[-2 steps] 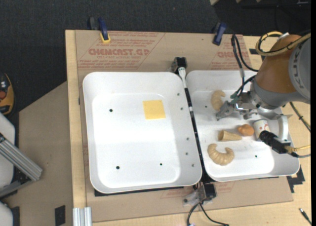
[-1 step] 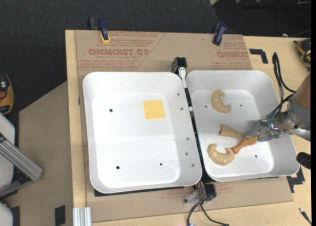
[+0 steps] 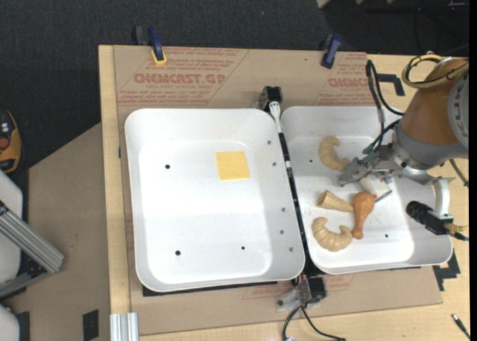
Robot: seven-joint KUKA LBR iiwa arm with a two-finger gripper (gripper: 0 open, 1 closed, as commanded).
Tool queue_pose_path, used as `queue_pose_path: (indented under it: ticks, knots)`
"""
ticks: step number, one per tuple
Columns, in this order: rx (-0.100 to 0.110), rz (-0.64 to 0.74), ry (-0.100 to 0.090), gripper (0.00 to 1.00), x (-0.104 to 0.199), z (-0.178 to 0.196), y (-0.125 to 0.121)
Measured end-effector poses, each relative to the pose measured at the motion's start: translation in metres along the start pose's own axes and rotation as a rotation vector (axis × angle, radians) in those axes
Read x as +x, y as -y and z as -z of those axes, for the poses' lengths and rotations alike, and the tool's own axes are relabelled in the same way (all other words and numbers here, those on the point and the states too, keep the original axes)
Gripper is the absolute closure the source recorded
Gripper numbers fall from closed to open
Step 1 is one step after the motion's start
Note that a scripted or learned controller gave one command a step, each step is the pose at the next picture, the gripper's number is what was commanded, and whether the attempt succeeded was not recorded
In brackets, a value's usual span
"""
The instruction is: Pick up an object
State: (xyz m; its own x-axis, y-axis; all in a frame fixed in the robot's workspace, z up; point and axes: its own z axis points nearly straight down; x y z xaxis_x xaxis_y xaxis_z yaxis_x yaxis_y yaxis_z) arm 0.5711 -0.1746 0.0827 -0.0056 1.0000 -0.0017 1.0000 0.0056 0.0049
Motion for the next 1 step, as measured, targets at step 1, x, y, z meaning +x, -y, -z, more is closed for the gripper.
queue_pose_path:
  ticks: [1]
  knots:
    - [0.010,-0.002,-0.006,0.00,0.0548,0.0021,0.0417]
